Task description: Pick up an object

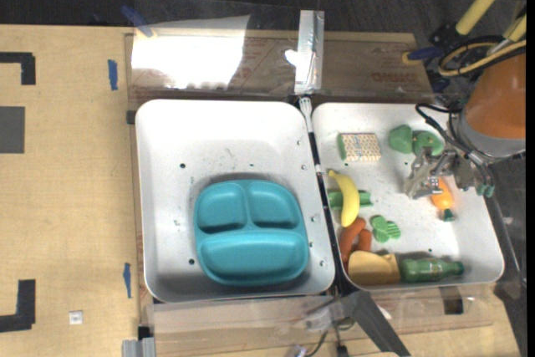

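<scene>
Green bottle [430,268] is seen lying low in right bin [493,251]; tool [426,174] hovers above, grip state indiscernible.

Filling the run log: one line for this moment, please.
gripper low in right bin, over orange piece | grasp: cannot tell | left bin: teal tray

I cannot read any text, number or brand here. The green bottle [430,268] in the right bin [493,251] has a label, but it is too small and blurred to read.
</scene>
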Controlling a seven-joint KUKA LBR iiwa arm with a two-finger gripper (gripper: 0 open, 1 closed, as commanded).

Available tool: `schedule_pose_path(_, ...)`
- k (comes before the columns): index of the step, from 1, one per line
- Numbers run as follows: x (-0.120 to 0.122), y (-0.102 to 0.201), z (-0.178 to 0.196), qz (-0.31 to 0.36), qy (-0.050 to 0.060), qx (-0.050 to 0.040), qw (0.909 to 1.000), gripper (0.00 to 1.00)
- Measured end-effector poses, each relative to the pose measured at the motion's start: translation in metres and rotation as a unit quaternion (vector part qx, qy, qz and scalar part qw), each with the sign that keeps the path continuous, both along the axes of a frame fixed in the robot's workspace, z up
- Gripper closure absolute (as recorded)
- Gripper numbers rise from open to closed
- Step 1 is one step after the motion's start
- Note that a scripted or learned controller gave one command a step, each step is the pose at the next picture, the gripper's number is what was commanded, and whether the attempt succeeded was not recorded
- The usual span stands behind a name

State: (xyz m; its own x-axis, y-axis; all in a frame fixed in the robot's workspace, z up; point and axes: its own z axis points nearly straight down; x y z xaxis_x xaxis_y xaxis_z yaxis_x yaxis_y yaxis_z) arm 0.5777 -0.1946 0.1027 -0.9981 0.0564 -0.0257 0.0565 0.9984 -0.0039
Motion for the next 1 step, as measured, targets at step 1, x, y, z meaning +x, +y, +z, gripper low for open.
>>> schedule_pose_path(1, -0.0006, 0.0002, -0.0012, 0.000, 0.001, 0.0003, 1.0000, 0.00)
